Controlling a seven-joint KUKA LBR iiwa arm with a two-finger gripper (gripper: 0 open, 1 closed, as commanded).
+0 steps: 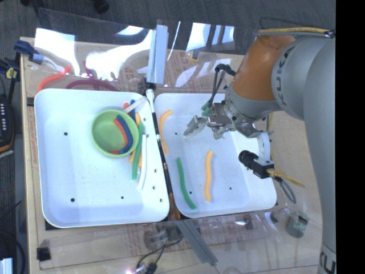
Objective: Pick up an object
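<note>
My gripper (pixel 206 128) hangs over the upper middle of the right bin (pixel 251 196), open, with nothing between its fingers. Just below it an orange stick (pixel 209 176) lies lengthwise on the bin floor. To that stick's left is a green stick (pixel 185 184), slanting toward the bin's front. A curved orange stick (pixel 163 129) rests along the right bin's left wall, left of the gripper.
The left bin (pixel 74 181) holds a green bowl (pixel 113 132) with red and blue curved pieces inside, and several coloured sticks (pixel 137 156) beside it. The grey arm with its orange band (pixel 256 67) crosses the right bin's far right side. A black fitting (pixel 251 161) hangs off the wrist.
</note>
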